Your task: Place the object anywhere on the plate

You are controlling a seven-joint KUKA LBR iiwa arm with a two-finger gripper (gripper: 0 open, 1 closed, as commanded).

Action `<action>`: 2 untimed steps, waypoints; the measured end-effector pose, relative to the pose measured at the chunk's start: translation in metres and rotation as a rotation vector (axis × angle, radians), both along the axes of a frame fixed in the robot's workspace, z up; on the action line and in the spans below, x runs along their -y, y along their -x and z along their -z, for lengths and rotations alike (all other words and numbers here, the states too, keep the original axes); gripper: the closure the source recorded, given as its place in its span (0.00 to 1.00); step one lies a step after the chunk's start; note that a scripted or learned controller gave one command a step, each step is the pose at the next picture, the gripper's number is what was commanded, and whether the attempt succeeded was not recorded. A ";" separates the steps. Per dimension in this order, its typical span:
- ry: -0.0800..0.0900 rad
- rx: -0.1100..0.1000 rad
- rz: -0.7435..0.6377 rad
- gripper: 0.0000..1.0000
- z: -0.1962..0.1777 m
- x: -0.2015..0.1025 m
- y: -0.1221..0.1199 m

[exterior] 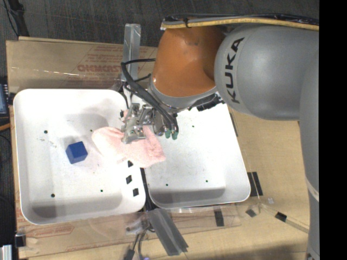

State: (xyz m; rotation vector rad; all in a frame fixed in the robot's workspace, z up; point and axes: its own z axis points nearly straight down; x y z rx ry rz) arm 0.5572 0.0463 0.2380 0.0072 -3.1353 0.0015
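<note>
"KUKA" lettering on the grey arm [260,75]; jaws' state impossible to tell.

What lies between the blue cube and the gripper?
In the camera view, a pink cloth lies between the blue cube and the gripper, draped over the bins' shared rim.

Arm [260,72] reaches in from right, grey w/ orange band [184,58] above wrist. Gripper [132,134] points down-left, low over bins' inner edges; cables looped round wrist.
</note>
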 end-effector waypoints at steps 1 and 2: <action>0.000 0.002 -0.003 1.00 0.007 -0.049 0.015; 0.000 0.002 -0.002 0.00 0.007 -0.048 0.015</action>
